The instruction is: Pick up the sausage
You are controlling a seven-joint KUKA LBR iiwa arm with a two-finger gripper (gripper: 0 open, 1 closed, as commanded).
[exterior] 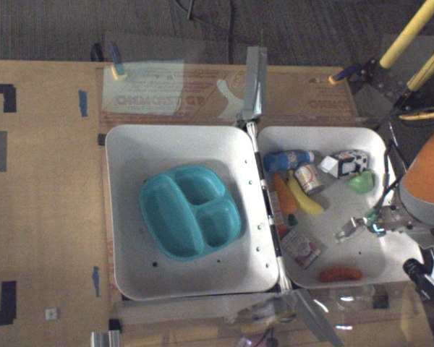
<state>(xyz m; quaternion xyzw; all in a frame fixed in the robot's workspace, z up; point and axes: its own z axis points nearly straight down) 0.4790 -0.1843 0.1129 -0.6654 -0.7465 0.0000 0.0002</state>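
One sausage [341, 273] lies at the lower edge of the right bin [376, 137], long axis running left-right in the frame. The gripper [351, 228] hovers just above it toward upper frame, gripping nothing; its opening cannot be told.

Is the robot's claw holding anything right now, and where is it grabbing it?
Nothing is held. The gripper hangs over bare bin floor in the right bin, and the sausage lies apart near the front wall.

Overhead slanted view of both bins [123, 194]
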